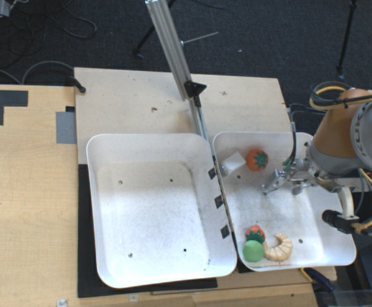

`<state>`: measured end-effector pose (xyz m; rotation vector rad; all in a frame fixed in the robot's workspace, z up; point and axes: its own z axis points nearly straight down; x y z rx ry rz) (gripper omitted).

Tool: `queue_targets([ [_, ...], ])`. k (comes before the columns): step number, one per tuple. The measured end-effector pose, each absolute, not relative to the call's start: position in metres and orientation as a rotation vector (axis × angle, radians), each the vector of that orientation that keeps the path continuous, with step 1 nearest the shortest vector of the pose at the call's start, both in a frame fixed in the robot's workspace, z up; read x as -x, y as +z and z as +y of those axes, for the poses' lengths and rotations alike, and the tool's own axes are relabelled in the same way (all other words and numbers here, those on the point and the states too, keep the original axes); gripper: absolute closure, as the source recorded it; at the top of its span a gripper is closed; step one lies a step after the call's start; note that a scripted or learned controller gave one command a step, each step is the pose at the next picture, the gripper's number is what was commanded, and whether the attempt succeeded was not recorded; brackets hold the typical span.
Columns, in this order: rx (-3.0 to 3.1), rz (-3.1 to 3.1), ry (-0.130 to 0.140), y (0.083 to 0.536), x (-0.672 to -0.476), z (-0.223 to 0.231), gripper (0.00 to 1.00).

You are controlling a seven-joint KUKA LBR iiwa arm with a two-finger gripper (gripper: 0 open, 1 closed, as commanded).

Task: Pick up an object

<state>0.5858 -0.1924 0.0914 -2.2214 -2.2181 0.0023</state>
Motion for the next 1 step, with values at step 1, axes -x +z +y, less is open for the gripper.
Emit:
queue_targets([
  [1,2.224,-2.213,0.002,0.1015,-0.5856,-0.1929,1.00],
])
